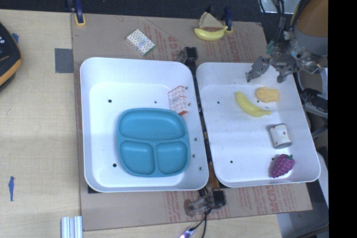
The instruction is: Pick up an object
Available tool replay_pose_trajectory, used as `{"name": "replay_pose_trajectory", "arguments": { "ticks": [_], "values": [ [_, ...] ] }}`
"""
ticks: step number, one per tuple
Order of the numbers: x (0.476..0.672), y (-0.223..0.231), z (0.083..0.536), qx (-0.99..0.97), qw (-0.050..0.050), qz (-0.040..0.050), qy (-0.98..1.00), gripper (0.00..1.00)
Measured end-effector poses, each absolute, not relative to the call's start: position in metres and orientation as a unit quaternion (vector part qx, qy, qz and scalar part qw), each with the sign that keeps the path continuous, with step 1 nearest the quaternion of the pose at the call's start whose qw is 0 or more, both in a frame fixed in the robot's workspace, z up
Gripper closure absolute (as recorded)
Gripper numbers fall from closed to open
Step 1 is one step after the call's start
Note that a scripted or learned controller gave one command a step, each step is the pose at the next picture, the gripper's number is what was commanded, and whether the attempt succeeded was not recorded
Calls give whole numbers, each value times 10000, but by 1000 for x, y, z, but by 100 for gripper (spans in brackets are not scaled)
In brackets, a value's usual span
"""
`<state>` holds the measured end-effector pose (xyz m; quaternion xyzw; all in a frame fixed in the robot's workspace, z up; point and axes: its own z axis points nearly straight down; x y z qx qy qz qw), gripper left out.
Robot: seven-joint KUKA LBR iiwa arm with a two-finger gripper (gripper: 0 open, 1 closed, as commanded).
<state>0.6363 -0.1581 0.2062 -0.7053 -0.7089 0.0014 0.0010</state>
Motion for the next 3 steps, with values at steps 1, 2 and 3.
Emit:
{"name": "replay_pose_trajectory", "arguments": {
  "ticks": [1, 2, 3],
  "values": [
    [634, -162, 91, -7050, 16, 23, -7092, 0],
    [634, -163, 102, -7042, 9, 24, -7100, 100],
    [651, -81, 193, -7053, 5, -5, -7089, 100]
  ]
}}
